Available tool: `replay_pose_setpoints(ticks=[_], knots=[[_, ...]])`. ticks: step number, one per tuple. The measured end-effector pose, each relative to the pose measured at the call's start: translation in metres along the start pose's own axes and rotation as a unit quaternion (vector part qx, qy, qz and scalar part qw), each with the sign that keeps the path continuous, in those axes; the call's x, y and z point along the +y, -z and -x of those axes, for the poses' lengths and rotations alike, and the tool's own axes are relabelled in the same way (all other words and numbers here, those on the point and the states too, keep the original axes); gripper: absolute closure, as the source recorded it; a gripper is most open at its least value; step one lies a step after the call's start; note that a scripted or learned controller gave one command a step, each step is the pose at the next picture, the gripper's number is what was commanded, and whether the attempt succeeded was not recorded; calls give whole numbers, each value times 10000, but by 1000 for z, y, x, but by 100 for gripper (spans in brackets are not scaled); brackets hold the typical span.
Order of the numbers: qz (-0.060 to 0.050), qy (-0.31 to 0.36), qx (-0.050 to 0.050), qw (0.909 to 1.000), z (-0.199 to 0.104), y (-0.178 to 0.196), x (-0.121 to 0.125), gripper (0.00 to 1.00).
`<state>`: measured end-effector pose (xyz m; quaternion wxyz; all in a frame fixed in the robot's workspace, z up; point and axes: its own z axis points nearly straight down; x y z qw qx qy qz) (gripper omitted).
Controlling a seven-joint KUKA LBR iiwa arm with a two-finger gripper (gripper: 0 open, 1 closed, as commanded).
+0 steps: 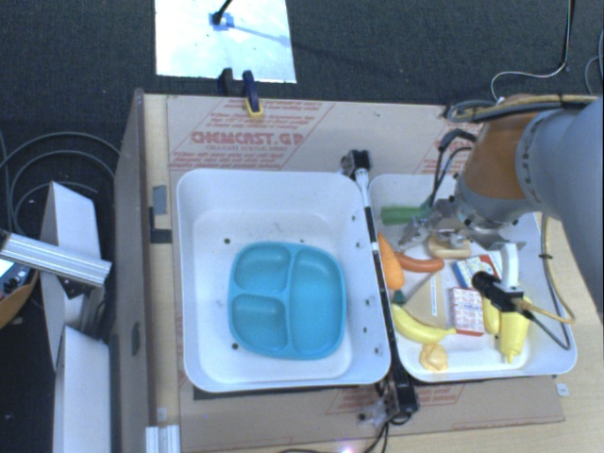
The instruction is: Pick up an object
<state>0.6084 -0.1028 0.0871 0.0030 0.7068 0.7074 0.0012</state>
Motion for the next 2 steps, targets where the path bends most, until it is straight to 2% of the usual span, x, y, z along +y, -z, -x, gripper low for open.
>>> replay_pose_setpoints(ticks=[1, 2], knots=[[-10, 22, 9, 10000, -4, -1, 50, 0], [-84, -4, 29, 10000, 11, -1, 59, 0]])
